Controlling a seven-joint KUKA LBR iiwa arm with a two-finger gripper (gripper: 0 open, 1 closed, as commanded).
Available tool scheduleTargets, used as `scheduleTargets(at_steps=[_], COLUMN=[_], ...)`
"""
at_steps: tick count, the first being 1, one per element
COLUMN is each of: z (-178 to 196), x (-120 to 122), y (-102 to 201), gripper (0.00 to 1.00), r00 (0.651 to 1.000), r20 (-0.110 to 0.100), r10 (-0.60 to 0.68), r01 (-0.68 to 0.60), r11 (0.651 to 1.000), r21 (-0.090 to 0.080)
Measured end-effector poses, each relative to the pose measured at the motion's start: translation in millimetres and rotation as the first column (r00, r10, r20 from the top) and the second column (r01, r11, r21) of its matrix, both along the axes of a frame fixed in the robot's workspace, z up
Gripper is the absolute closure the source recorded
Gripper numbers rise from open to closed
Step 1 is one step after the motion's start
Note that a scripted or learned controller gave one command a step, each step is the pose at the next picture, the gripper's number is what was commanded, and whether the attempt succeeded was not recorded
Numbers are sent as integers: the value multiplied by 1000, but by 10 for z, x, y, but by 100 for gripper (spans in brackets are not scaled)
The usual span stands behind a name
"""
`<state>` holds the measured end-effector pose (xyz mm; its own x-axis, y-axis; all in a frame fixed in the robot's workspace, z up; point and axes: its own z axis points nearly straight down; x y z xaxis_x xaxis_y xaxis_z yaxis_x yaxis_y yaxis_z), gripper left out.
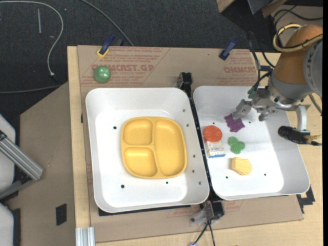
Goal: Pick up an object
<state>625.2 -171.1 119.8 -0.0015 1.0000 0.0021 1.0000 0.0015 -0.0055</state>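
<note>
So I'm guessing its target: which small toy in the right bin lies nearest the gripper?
The purple toy, just below-left of the gripper; the others lie farther down the right bin.

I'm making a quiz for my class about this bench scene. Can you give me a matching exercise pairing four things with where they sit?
Things:
1. yellow divided plate
2. green ball
3. purple toy
4. gripper

Places:
A. on the cardboard outside the bins
B. in the left bin
C. over the right bin's far part
D. in the right bin, beside the gripper

Pairs: 1-B, 2-A, 3-D, 4-C
</note>
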Motion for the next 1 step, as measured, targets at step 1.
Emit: scheduleTargets(at_steps=[1], z=[-353], x=[5], y=[9], gripper=[0], r00=[1000], r20=[3], r10=[-1], r01=[1], r11=[1000], r21=[0])
